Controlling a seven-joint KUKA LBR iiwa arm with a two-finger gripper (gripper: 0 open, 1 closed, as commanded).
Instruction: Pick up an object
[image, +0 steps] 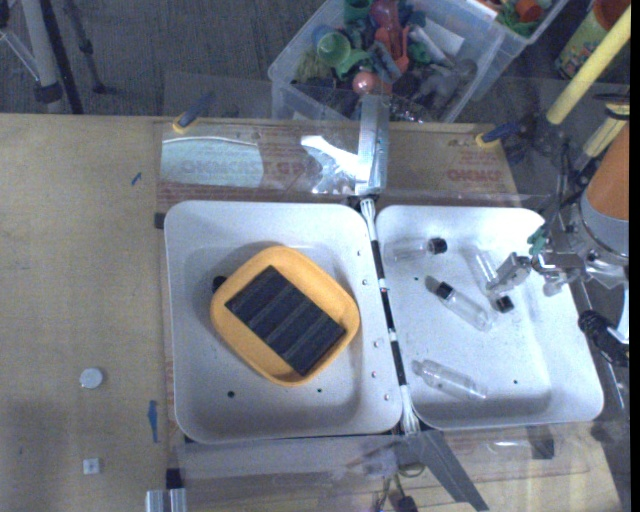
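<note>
1. Reaching in from the right, the grey arm (612, 190) with its orange band hangs over the right bin (570, 395), near that bin's upper right part.
2. The gripper (528, 268) sits low over the bin floor; whether it is open or closed cannot be told from this view, and nothing can be seen held in it.
3. Several small clear vials lie scattered in the right bin: one with a black cap (418, 248) near the top left, one (458, 302) in the middle lying at a slant, one (494, 280) just beside the gripper, and one (448, 377) toward the lower left.
4. The left bin (190, 330) holds a yellow square object (284, 315) with a dark ribbed panel on its top, lying turned at an angle near the bin's middle.
5. A small grey disc (91, 378) rests on the wooden bench (70, 250), well apart from both bins, on the left.
6. A clear tub of mixed colourful items (400, 50) stands behind the bins.
</note>
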